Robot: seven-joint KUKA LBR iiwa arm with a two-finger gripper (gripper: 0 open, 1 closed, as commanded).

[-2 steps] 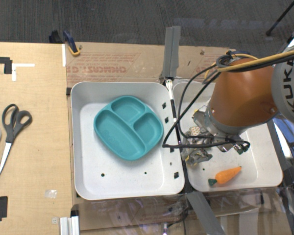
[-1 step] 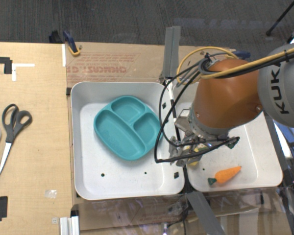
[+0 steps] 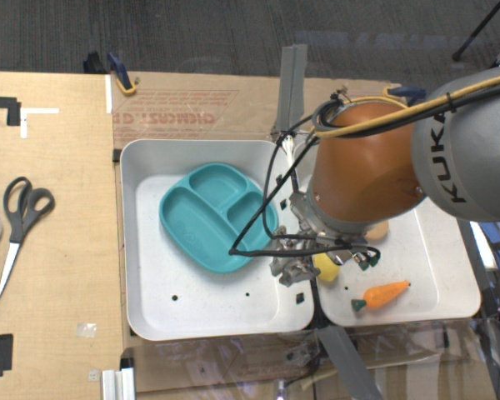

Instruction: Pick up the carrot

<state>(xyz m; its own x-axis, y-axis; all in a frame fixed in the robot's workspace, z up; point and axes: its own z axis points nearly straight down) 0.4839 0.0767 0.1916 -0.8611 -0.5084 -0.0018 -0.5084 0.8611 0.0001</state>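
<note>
Near the front edge of the right bin lies the carrot, flat on the bin floor, orange body pointing right and green stub to the left. It rests free of any grip. The tool hangs below the orange wrist band, over the divide between the two bins, left of the carrot and apart from it. Cables and wrist hardware cover the tool tip, so whether it is spread or pressed together cannot be told. A yellow object sits just beside the tool, between it and the carrot. The left bin carries a teal divided plate. Scissors lie on the worktop, well apart from both bins.

Judgement: the pick is not yet made. The tool must shift right and toward the front edge, and the yellow object's closeness risks a wrong grasp.
</note>
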